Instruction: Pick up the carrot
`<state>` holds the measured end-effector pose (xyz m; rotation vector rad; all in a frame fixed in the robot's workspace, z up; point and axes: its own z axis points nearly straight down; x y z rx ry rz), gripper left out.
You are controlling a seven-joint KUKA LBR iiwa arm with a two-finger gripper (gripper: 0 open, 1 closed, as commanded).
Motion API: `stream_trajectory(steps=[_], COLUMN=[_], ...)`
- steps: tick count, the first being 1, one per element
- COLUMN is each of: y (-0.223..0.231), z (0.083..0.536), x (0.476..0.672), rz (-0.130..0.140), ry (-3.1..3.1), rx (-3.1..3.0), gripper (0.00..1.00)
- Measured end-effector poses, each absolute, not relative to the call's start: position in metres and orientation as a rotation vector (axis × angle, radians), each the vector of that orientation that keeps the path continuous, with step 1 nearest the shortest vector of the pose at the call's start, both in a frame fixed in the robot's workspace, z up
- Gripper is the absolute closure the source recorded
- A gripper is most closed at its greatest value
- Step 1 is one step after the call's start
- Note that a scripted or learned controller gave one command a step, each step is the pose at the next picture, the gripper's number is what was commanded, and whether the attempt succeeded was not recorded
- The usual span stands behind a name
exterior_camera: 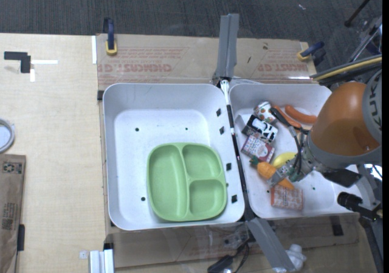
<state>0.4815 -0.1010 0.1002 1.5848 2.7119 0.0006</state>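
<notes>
Reaching in from the right of the frame, the arm (343, 126) hangs over the right bin (322, 205), its pincer (290, 171) low among the clutter at the bin's centre. Fingers are hidden by wrist and objects; opening cannot be told, nor whether anything is held. The carrot (265, 170) lies just left of the pincer, touching or nearly touching it, beside a yellow item (283, 158). A red-and-white packet (258, 146) sits above the carrot, an orange packet (285, 197) below it. The left bin (121, 144) holds a green divided plate (185, 182), lower centre of the frame.
</notes>
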Motion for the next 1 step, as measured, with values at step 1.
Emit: stream_trajectory(steps=[1], y=[-0.042], z=[0.1908], x=[0.4779], rz=[-0.002], ry=[2.491], rx=[1.914], gripper=[1.0])
